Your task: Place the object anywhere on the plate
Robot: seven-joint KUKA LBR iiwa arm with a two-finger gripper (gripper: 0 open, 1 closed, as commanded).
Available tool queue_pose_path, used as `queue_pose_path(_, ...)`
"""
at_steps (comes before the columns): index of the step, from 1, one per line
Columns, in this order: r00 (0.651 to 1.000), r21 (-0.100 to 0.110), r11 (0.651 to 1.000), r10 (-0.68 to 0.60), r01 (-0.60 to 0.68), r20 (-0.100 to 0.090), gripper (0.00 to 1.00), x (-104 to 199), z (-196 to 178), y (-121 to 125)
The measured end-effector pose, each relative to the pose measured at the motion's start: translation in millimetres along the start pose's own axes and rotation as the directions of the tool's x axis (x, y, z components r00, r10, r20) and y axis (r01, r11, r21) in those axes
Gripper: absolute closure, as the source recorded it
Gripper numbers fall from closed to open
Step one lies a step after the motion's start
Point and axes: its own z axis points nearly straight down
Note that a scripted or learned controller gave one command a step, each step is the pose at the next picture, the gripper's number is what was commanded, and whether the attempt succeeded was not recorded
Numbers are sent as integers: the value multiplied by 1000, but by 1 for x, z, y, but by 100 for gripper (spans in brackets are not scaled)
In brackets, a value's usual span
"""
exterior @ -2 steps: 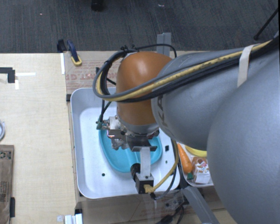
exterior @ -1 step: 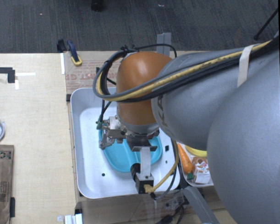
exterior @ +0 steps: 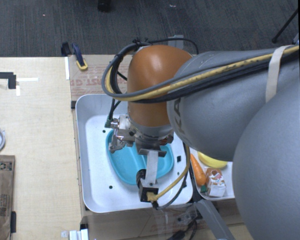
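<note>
The blue plate (exterior: pixel 123 168) lies flat near the middle of the left white bin (exterior: pixel 86 158), a little towards the bin's 3 o'clock side. Its upper part, from about 11 to 2 o'clock, is hidden under the robot's wrist. The lower, rounded part shows plain blue.

The gripper (exterior: pixel 119 140) hangs over the plate's rim at about 10 o'clock, low over the bin. It is a cluster of silver metal under the orange band of the arm. From here I cannot tell whether it is open or closed, or whether it carries anything. So I cannot say where the object to be placed is.

The grey arm comes in from 3 o'clock and covers most of that side. At 3 o'clock of the left bin, a corner of the right white bin (exterior: pixel 213 195) shows below the arm. In it an orange carrot (exterior: pixel 198 170) lies lengthwise along the near wall. A yellow banana (exterior: pixel 212 162) lies just beside it at its 2 o'clock. A small white carton with red print (exterior: pixel 217 184) sits at the carrot's 4 o'clock, touching or nearly touching it.

On the pale bench, a blue-handled tool (exterior: pixel 79 56) lies at 11 o'clock from the left bin. A black L-shaped piece (exterior: pixel 6 78) lies further out at 10 o'clock. A brown paper packet (exterior: pixel 4 188) sits at the far 8 o'clock edge.
</note>
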Motion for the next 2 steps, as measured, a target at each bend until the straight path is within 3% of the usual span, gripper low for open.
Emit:
queue_pose_path(1, 1000, 3, 1000, -1, 1, 5, 100, -1, -7, 1)
queue_pose_path(2, 1000, 6, 1000, -3, 2, 10, 100, -2, -15, 1)
